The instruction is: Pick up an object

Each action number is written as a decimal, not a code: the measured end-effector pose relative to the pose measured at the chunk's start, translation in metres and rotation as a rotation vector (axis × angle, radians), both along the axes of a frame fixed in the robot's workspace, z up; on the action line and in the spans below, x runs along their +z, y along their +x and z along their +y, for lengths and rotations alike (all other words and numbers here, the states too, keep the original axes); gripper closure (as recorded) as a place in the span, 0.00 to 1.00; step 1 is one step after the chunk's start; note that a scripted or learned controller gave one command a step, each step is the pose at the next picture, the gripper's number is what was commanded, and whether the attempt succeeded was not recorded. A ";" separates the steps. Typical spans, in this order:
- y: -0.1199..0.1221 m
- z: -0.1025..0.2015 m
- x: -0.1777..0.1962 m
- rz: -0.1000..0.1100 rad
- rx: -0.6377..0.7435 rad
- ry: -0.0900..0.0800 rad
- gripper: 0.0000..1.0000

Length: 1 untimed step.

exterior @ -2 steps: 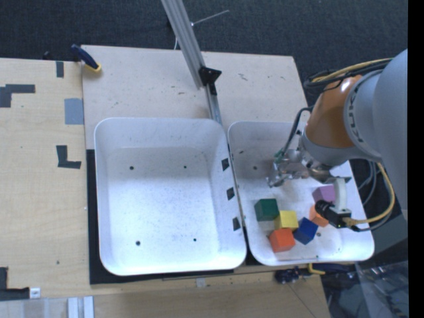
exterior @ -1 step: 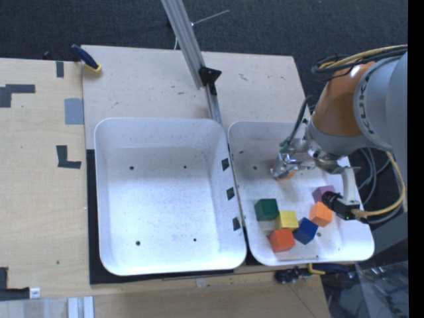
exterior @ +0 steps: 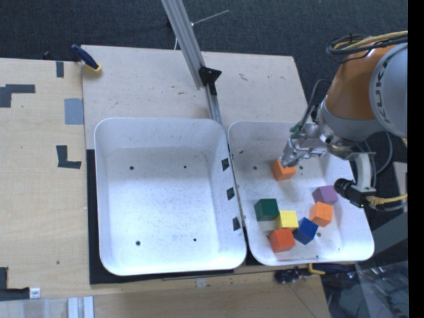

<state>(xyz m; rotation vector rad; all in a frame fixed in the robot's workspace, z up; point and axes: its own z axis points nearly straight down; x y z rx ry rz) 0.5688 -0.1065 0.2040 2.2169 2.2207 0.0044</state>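
In the right bin [exterior: 252,138], an orange block [exterior: 284,171] lies near the middle. My gripper [exterior: 290,158] hangs right over it, its fingertips at the block's top edge. Nearer the front of the same bin lie a green block [exterior: 266,209], a yellow block [exterior: 288,218], a red-orange block [exterior: 281,240], a blue block [exterior: 306,230], another orange block [exterior: 321,213] and a purple block [exterior: 325,194].
The left bin [exterior: 106,177] stands beside the right one, sharing a rim at the middle. A slanted metal pole [exterior: 189,38] crosses above the bench from the top. A blue and yellow clamp [exterior: 86,58] sits at the back left of the bench.
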 end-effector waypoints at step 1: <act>0.004 0.055 0.015 0.005 0.005 0.003 1.00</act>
